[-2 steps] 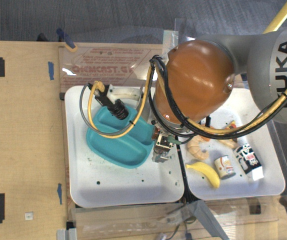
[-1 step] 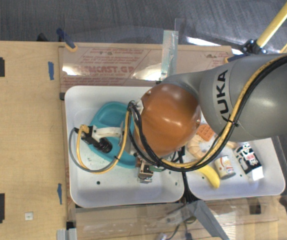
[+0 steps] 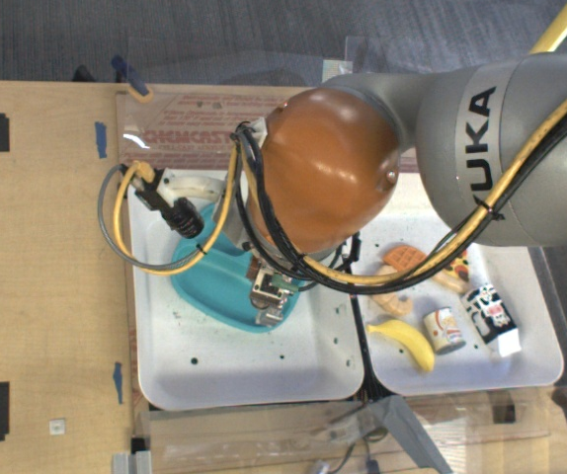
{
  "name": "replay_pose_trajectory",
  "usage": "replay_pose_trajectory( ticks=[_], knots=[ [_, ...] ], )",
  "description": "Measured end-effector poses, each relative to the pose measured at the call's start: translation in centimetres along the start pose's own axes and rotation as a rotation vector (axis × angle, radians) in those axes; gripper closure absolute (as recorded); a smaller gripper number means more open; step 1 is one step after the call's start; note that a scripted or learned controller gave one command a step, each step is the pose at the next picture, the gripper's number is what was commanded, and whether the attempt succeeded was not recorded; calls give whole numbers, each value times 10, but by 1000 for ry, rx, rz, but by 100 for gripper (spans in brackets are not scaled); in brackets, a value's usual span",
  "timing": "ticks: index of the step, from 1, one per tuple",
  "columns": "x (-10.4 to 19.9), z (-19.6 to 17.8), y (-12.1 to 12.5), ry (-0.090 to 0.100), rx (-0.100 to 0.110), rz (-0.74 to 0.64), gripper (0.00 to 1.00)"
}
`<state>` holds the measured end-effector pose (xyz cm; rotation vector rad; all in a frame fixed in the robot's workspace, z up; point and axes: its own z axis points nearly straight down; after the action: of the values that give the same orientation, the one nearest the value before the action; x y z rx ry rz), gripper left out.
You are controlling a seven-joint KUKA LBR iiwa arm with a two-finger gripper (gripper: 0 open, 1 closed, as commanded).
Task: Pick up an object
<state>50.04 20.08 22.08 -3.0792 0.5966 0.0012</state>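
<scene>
1. Over the left bin [image 3: 165,363] we see the arm's orange wrist [image 3: 328,171] hanging low, with the gripper [image 3: 269,299] just beneath it, right above a teal dish [image 3: 214,279]
2. That dish lies flat on the bin floor, near the middle, and looks like the likeliest thing to be picked; the claw sits at its right-hand edge, touching it or nearly so
3. We cannot tell whether the claw is spread or pressed together, since the wrist and the black and yellow cables [image 3: 125,235] cover most of it
4. We judge the main risk to be a slip: a shallow, smooth dish gives little to bite on, so the claw may close on its rim and slide off, or push it across the bin
5. The loose cables hang close to the dish and could drag it as the arm lifts
6. In the right bin [image 3: 540,363] lie a banana [image 3: 407,342], a small can [image 3: 446,329], a black and white carton [image 3: 491,316] and an orange item [image 3: 402,258], well apart from the claw
7. The arm covers the far part of both bins, and the orange item is too blurred for us to name
</scene>
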Motion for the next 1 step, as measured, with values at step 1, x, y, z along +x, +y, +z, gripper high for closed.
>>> replay_pose_trajectory(
  ticks=[1],
  knots=[
    [-6, 131, -5, 0, -6, -45, 100]
  ],
)
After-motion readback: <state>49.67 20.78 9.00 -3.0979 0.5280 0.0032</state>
